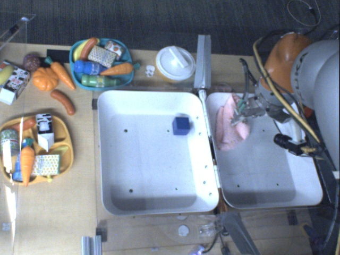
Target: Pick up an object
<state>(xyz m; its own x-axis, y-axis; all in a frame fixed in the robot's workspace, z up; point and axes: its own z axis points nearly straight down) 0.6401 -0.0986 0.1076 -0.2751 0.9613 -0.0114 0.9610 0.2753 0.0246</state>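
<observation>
We see a crumpled, soft pink cloth (229,125) lying at the upper left of the right white bin (276,185). The two-finger gripper (241,112) touches its right edge; we cannot tell the jaws' opening.

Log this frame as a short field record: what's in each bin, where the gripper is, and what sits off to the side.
left bin: one blue cube, near the upper right
right bin: pink cloth, bunched at the upper left
gripper: at the cloth's upper right edge; grasp not discernible
bench, left side: blue bowl and yellow tray, both holding toy food
behind the bins: white lidded container
</observation>
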